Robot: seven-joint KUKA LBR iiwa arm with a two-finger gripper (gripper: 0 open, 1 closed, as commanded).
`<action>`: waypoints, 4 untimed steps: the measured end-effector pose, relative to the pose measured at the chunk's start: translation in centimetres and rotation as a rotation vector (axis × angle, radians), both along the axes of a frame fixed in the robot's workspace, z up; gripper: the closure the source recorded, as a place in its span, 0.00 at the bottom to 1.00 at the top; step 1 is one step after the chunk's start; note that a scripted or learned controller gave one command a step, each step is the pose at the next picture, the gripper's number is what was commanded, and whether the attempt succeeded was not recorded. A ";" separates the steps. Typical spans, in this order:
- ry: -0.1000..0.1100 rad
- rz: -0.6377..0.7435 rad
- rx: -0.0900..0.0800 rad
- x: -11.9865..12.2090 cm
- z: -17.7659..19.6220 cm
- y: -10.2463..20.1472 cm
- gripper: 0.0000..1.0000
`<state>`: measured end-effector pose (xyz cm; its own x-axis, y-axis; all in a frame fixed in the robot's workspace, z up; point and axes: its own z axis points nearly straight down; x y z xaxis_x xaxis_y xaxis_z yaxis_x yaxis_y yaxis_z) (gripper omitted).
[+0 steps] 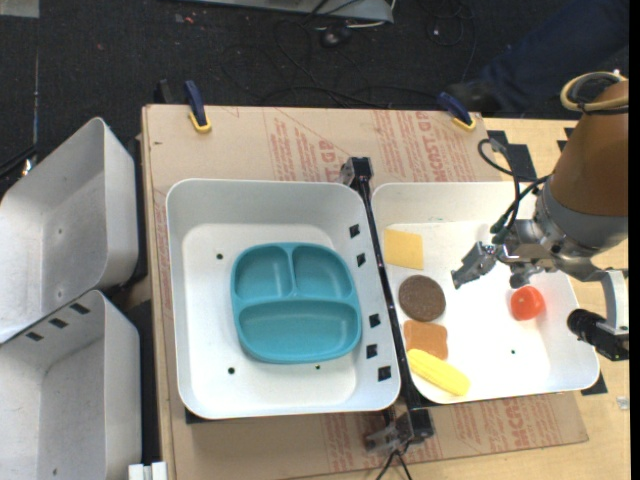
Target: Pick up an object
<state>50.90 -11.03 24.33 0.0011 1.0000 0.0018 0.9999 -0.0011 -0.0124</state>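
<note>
We record a teal divided plate (296,302) in the white left bin (190,268). The white right bin (560,363) shows a pale yellow square slice (404,248), a dark brown round patty (422,297), an orange-tan piece (426,338), a bright yellow piece (439,374) and a red-orange ball (527,302). The worktop (270,138) is tan cardboard with red lettering. The arm (592,178) is grey with an orange band.

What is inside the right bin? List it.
In the right bin: a yellow cheese slice, a brown patty, an orange piece, a yellow corn cob, a red tomato. The arm covers the far corner.
</note>
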 end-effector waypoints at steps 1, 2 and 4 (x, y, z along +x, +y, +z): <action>-0.012 0.002 -0.001 0.2 0.6 0.0 0.00; -0.008 0.000 -0.001 1.2 -4.6 0.0 0.00; -0.008 -0.001 -0.001 1.0 -14.5 -0.5 0.00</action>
